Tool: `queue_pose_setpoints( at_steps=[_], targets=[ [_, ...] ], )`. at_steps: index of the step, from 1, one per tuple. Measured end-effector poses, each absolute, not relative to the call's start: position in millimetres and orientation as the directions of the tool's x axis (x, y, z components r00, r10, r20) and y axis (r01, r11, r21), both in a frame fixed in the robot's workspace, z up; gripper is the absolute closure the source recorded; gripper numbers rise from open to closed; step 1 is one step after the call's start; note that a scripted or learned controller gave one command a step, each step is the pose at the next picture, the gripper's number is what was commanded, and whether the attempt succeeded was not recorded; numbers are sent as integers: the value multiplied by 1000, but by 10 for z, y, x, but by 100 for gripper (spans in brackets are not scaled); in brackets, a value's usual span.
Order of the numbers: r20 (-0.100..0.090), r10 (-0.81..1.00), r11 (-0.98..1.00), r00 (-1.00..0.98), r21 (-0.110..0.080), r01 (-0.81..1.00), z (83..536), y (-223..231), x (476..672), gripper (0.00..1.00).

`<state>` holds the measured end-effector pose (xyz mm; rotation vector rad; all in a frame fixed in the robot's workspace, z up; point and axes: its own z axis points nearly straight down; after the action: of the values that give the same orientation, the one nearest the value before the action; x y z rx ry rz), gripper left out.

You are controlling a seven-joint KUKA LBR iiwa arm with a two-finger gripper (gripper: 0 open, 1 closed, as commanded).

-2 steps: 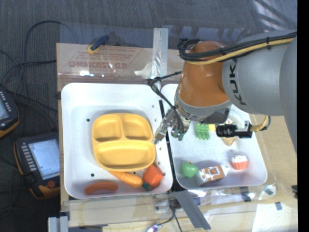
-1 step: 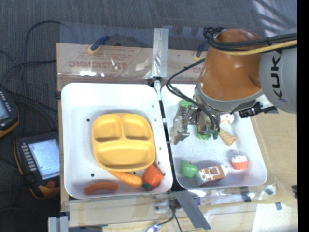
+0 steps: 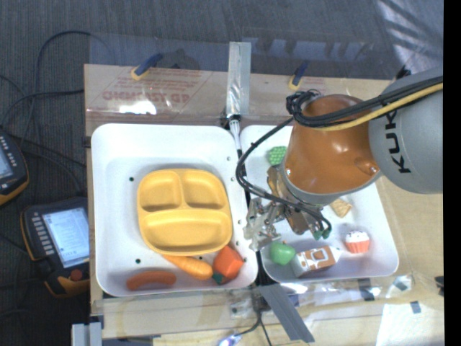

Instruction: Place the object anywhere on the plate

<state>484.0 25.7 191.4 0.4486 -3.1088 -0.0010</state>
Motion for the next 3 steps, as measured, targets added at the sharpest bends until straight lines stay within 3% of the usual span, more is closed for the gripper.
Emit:
queue_pose_setpoints(
  at_steps=[1, 2, 3],
  targets=[
    [-2, -415, 910, -910, 2, -415, 2168, 918, 5003, 100],
    [-3, -661, 750, -750, 1, -661, 2536, 386, 5396, 100],
    [-5, -888, 461, -461, 0, -888, 2818, 221, 5258, 100]
  ],
)
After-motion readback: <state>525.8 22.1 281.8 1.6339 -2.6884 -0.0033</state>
